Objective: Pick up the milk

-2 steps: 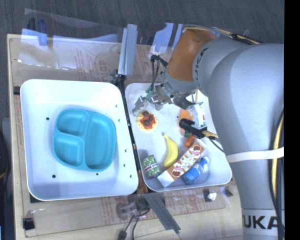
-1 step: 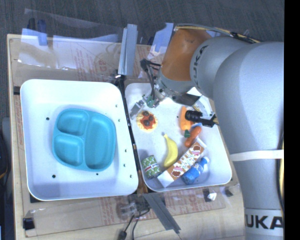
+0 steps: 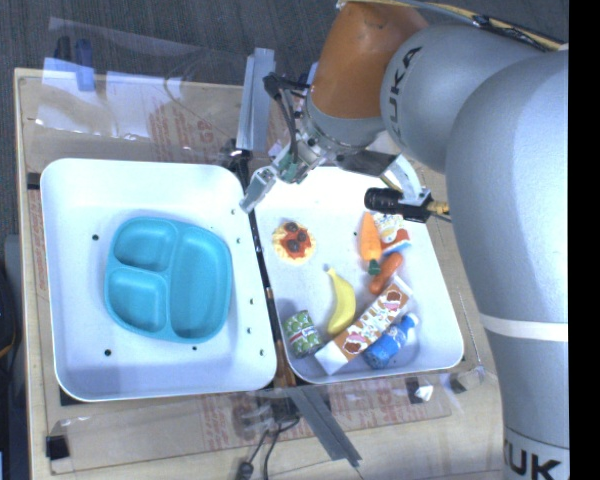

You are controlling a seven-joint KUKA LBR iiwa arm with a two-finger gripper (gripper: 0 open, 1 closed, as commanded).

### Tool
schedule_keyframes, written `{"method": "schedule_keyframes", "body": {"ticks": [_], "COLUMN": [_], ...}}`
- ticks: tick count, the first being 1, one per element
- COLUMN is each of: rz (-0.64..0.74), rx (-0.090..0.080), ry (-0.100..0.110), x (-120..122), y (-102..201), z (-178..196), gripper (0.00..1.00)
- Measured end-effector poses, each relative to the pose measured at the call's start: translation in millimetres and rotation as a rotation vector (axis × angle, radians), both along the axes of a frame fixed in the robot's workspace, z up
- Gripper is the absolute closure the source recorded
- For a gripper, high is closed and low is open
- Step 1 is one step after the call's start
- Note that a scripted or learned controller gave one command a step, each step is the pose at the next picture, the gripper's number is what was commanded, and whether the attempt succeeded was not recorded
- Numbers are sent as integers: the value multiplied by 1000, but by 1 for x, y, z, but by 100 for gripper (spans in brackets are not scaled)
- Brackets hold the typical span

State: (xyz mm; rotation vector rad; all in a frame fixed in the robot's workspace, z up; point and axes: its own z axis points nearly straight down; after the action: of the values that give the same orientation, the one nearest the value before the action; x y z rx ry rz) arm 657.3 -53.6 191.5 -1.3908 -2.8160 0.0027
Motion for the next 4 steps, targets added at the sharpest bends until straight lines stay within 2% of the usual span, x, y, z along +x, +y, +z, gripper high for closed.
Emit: {"method": "schedule_keyframes", "body": {"ticks": [1,2,3,4], "rz": [253,252,466,883], "rx": [2,1,3,4], "ry": [5,5,5,4], "x": [-9,-9,-9,-9], "y": [52,51,45,84], "z": [-2,-2,-2,-2], "gripper": [0,0,0,0]}}
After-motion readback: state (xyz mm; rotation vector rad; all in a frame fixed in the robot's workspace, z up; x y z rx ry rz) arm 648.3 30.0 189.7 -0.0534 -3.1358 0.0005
